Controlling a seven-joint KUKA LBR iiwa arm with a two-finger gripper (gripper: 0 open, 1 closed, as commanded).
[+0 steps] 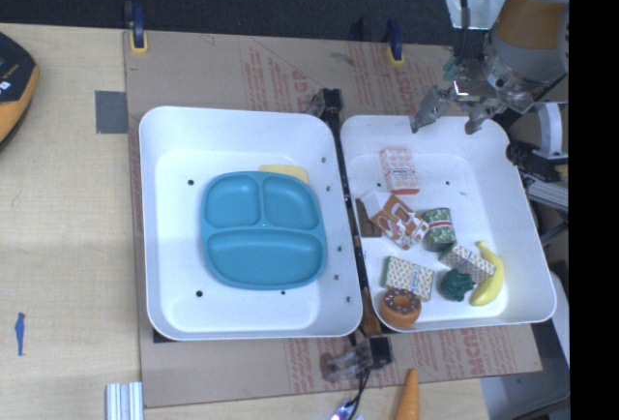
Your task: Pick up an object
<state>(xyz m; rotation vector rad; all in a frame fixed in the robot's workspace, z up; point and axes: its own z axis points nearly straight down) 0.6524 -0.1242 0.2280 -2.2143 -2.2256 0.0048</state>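
1. You've got the two-finger gripper (451, 115) hanging over the far rim of the right-hand shallow white bin (503, 166), about 12 o'clock of that bin. Fingers spread wide, nothing between them.
2. Pickable clutter sits in that bin, all toward 6 o'clock from the fingers: a small pink-and-white carton (397, 167) nearest, then a red-and-white patterned packet (400, 221), a green-labelled can on its side (437, 226), a yellow toy banana (489, 275), a dark green lumpy toy (456, 285), a green-and-cream patterned box (408, 277), and a brown frosted toy doughnut (398, 307) at the near rim.
3. Key relation: the carton lies just toward 7 o'clock of the fingers, apart from them, long axis running roughly 12 to 6. My read: it's the shortest reach; the drop must come nearer and slightly left.
4. Left-hand shallow white bin (164, 215) holds a blue three-compartment plastic plate (263, 229) with a pale yellow flat piece (287, 173) poking out at its 12 o'clock. Far from the fingers.
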